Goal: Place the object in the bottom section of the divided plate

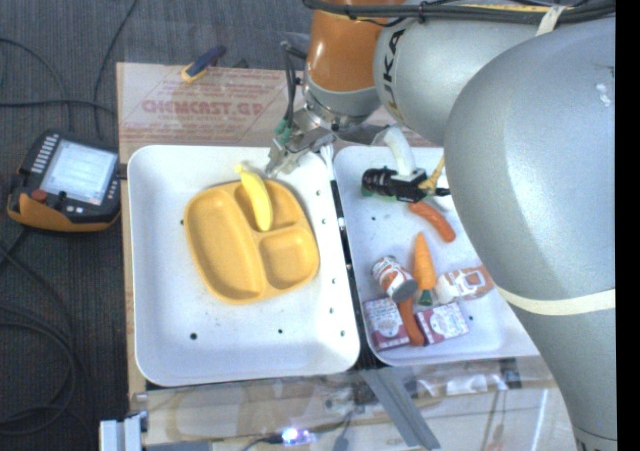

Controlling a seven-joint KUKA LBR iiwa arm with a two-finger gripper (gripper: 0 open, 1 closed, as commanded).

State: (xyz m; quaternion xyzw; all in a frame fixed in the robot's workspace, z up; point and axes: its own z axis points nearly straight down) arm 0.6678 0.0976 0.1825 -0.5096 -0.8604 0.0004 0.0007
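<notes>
If I let go here, the banana [257,201] may stay on the plate's [225,269] upper ridge instead of the bottom section, since it lies across the divider. My claw [283,154] sits just above the banana's top end, near it; whether my claw grips it I cannot tell.

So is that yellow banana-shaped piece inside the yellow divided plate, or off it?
Inside. The yellow banana-shaped piece lies in the yellow divided plate, in its upper section, in the left white bin.
</notes>
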